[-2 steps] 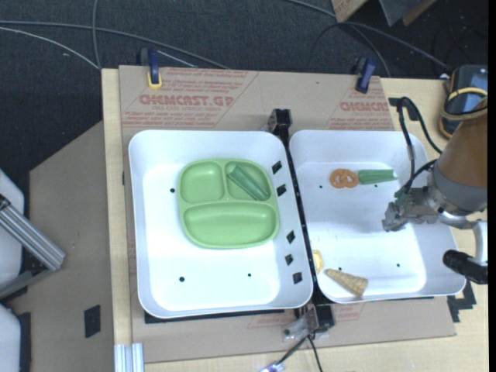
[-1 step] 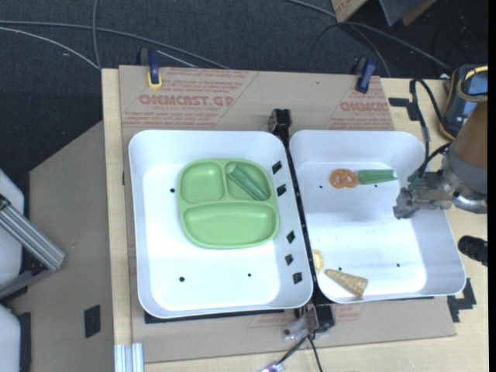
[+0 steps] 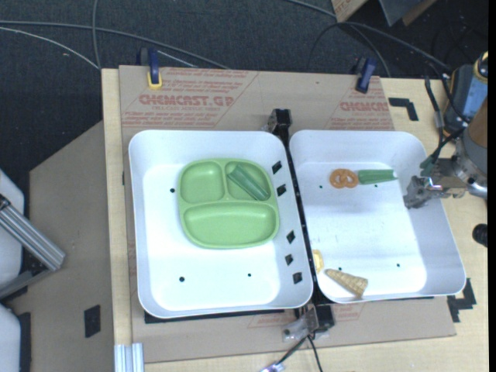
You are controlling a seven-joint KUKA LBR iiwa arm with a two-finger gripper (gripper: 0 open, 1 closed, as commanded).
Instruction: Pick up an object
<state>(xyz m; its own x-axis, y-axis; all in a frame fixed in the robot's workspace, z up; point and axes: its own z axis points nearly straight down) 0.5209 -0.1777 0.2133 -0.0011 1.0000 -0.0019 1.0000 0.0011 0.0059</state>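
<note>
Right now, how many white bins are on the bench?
2. The left bin holds a green plate. The right bin sits beside it with a few small things inside. None looks hidden.

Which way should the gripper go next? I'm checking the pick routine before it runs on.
Probably a short move left and down toward the green stick beside the pretzel. The gripper sits at the right bin's right rim with nothing seen between its fingers, and that stick is the closest object.
</note>
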